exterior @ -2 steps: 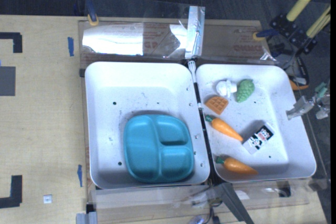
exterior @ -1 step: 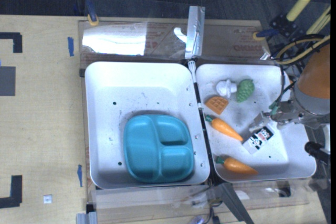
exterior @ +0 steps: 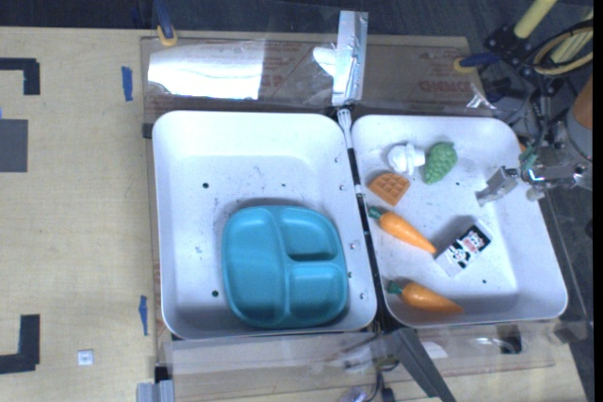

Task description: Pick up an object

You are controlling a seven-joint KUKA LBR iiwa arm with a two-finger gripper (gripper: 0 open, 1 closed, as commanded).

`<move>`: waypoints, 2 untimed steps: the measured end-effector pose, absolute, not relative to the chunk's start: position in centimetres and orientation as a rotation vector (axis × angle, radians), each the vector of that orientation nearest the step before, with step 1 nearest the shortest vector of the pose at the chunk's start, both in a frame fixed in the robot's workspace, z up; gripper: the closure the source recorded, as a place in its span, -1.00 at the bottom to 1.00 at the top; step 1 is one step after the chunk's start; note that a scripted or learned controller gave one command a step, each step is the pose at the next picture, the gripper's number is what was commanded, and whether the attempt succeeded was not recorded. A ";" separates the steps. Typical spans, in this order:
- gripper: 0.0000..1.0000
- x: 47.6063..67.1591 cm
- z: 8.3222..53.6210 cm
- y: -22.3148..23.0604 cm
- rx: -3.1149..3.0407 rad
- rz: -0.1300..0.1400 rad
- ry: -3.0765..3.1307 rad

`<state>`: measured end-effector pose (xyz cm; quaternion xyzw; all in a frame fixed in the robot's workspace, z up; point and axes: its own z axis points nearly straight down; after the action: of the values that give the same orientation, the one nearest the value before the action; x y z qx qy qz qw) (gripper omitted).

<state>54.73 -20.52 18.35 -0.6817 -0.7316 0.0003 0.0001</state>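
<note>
We see the gripper point(exterior: 513, 181) over the right bin's point(exterior: 542, 297) right rim; its grasp we cannot tell.

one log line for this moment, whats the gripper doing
phase: approach | gripper: over right bin, nothing between fingers | nearest: black-and-white box | left bin: teal tray

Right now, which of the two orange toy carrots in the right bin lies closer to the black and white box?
The upper orange toy carrot, pointing toward the small black and white box. The lower orange carrot lies apart, by the right white bin's front wall.
</note>
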 end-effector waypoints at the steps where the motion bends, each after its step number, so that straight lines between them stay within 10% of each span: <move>1: -1.00 52.1 9.8 -16.9 -2.176 0.008 -2.252; 2: -1.00 48.1 8.7 -14.9 -2.229 -0.005 -2.223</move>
<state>48.15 -14.87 8.68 -0.7081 -0.7061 -0.0016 -0.0031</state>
